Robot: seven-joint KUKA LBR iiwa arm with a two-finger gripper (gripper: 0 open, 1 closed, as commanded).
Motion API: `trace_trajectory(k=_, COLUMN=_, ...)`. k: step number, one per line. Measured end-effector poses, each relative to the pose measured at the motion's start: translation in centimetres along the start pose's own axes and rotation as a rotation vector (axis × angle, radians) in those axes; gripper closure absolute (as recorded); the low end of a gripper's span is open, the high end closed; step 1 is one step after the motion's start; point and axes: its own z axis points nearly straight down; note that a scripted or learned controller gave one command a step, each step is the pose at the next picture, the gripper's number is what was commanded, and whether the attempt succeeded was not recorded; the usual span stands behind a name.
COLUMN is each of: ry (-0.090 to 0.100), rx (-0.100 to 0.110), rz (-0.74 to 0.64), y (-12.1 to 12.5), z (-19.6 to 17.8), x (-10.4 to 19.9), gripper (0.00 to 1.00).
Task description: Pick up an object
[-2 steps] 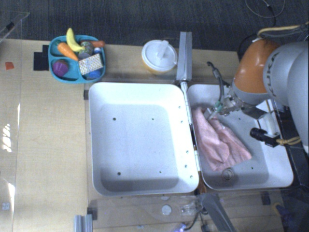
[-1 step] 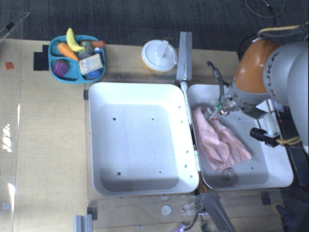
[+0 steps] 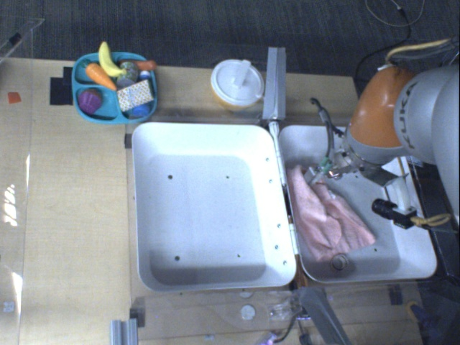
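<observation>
A robotics lab: a wooden bench (image 3: 65,214) bearing two white bins (image 3: 208,139), loose cables (image 3: 392,6), grey carpet (image 3: 180,13).

Dark grey carpet floor (image 3: 180,9) at top. Thin black cable (image 3: 394,7) looped on carpet, top right. Light wooden bench (image 3: 65,214) below. Small orange mark (image 3: 14,98) and black patch (image 3: 61,90) on bench, left side.

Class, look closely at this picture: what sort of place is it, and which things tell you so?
Probably a robotics lab bench set up for grasping trials: a robot arm reaches over two white bins, with a pink cloth and a tray of toy food as practice objects.
</observation>
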Motion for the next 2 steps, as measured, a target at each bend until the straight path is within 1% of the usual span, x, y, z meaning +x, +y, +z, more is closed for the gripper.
trace_trajectory(k=1, ry=0.000, rx=-0.005, rz=-0.002, y=0.29, z=-1.24, x=0.08, gripper=1.00)
trace_trajectory(k=2, ry=0.000, rx=-0.005, rz=-0.002, y=0.28, z=-1.25, x=0.05, gripper=0.00)
